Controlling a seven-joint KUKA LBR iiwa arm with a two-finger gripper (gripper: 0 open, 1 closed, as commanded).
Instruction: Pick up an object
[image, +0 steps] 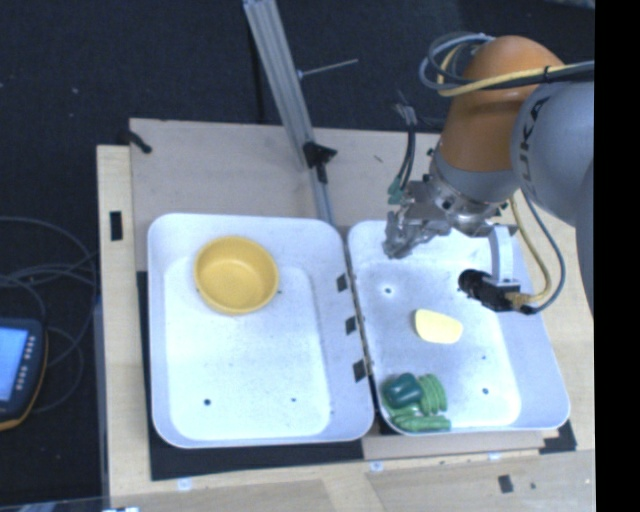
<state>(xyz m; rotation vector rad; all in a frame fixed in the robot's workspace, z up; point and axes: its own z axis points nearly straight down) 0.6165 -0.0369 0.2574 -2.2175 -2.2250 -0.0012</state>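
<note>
Nearest the camera, green object (416, 397) sits in the front corner of the right bin (535, 375), jammed against the bin wall, likely awkward to grab there. Just behind it, pale yellow piece (437, 326) lies flat on open bin floor, apart from the green one, clear on all sides, so the easier pick by my read. Left bin (250, 380) holds a yellow bowl (236, 274) upright near its back left, well away from the arm. Further back, the claw (400, 243) hangs over the right bin's back left corner, pointing down, nothing seen between its tips; can't tell if wide or narrow, too small and dark. It is apart from both right-bin items, so no grasp yet. Tabletop (230, 160) behind the bins carries a slanted metal rail (285, 95).
</note>
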